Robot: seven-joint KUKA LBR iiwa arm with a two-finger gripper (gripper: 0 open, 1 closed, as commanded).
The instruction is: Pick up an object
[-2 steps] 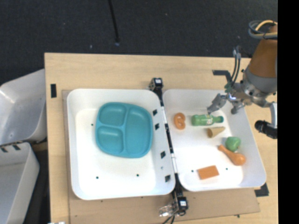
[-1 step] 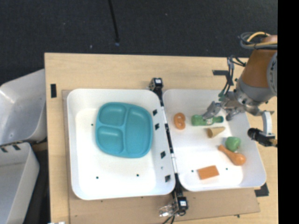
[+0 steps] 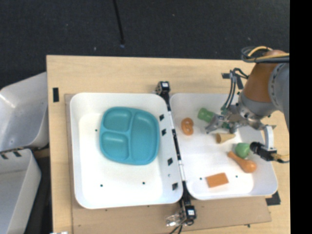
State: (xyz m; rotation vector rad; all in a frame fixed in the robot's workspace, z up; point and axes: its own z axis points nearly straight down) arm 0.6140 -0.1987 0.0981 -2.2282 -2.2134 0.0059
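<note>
A grey robot arm with an orange band reaches from 3 o'clock over the right bin (image 3: 195,191) on a wooden table (image 3: 122,74), its pincer (image 3: 220,124) low above the bin floor; whether it is apart or together cannot be told. A green block (image 3: 205,115) lies just beside it at 10 o'clock, a small tan cylinder (image 3: 224,137) at 5 o'clock. An orange piece (image 3: 187,126) lies at 9 o'clock. A teal divided plate (image 3: 130,135) lies in the left bin (image 3: 85,189).
</note>
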